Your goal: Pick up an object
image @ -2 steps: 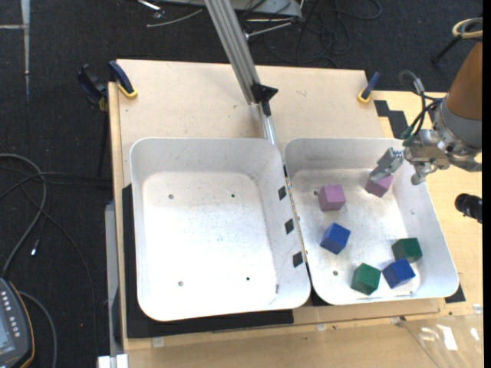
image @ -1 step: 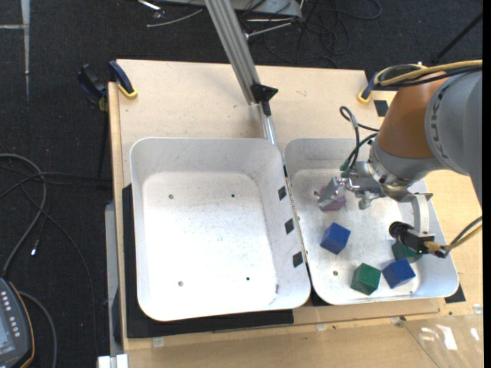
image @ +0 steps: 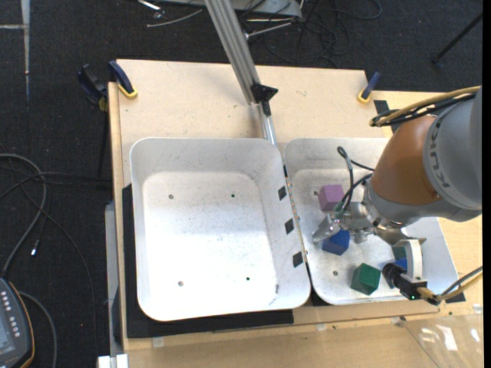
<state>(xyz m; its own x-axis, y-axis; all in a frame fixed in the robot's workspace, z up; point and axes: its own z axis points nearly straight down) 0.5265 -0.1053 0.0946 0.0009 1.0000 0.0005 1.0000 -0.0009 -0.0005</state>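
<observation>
In the right bin point(image: 307, 153) lie three blocks. The purple block point(image: 331, 196) sits toward the back, the blue block point(image: 336, 242) in the middle and the green block point(image: 366, 277) near the front. My gripper point(image: 334, 227) is low in this bin, directly over the blue block's upper edge and just in front of the purple block. The wrist and its cables hide how the gripper meets the blue block. The arm's orange band point(image: 403, 167) and grey body cover the bin's right side.
The left bin point(image: 140, 205) stands alongside, sharing a raised divider rim point(image: 290, 213) with the right one. A slanted metal pole point(image: 238, 48) comes down to the bins' back edge. Clamps point(image: 121, 80) point(image: 368, 88) grip the bench's far corners.
</observation>
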